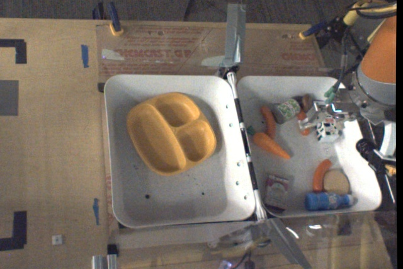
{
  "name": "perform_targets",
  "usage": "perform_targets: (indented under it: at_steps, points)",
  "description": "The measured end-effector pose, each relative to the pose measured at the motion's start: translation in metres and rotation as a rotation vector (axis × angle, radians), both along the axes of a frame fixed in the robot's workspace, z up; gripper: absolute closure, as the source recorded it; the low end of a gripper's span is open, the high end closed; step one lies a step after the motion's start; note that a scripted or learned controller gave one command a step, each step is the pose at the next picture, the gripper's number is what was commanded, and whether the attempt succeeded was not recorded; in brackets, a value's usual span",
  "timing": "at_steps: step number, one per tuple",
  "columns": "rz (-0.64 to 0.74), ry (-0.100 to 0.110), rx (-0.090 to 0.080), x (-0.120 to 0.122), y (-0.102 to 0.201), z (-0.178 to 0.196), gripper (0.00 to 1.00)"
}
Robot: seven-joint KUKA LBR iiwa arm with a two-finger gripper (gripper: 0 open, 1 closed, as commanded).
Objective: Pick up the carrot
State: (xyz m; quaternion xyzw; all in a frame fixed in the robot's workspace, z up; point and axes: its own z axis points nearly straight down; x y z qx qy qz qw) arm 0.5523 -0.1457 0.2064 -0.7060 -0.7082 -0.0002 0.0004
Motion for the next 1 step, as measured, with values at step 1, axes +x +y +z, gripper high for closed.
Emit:
perform_targets:
  at_steps: [1]
  points:
    - [0.449, -0.010, -0.003, 0.0063, 0.0451, -0.1179, 0.00]
